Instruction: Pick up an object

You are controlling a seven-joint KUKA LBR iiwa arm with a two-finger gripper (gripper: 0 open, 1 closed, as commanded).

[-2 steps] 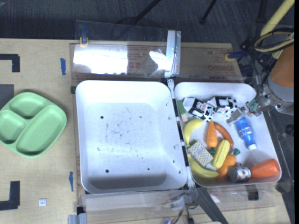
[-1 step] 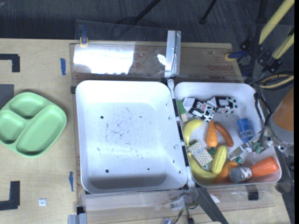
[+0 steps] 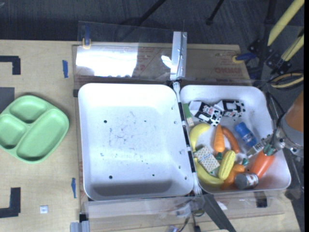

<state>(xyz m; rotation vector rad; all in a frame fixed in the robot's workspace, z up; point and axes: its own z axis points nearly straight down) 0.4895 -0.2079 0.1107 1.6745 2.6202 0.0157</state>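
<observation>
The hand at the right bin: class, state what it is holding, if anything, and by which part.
It cannot be told. The hand sits low at the right bin's right edge, against the top of an orange carrot-shaped toy, but a grip is not visible.

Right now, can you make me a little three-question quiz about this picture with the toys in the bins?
1. True or false: the green plate sits inside one of the white bins.
2. Which bin holds the toys: A) left bin B) right bin
3. Fill in: the corn cob lies against a yellow ____.

Key: 1 false, it rests on the bench beside the bins. 2 B. 3 banana.
</observation>
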